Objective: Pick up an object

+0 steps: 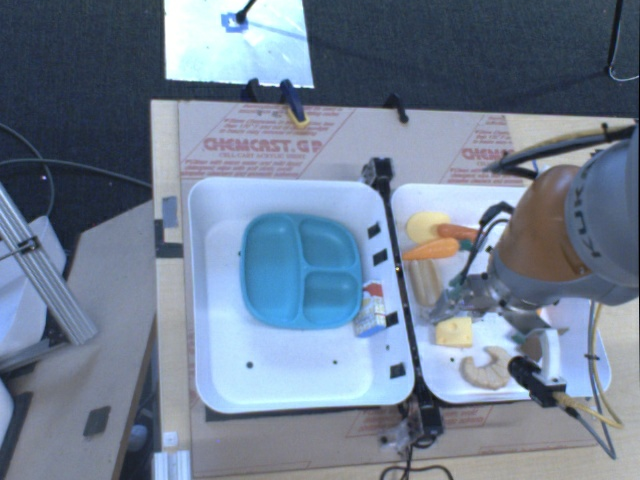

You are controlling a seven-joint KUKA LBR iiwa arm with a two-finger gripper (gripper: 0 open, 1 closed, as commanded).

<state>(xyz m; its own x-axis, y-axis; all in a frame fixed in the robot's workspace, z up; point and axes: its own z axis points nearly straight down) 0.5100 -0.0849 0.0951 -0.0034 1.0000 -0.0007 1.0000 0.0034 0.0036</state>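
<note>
The arm is down in the right bin, its gripper just above the yellow cheese wedge; I cannot tell its state. Judged mid-reach; next comes closing, then lifting.

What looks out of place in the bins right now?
In the left bin, a small carton lies tipped against the blue divided tray, wedged by the divider wall rather than flat. The right bin's food items look loosely scattered, nothing spilled.
</note>
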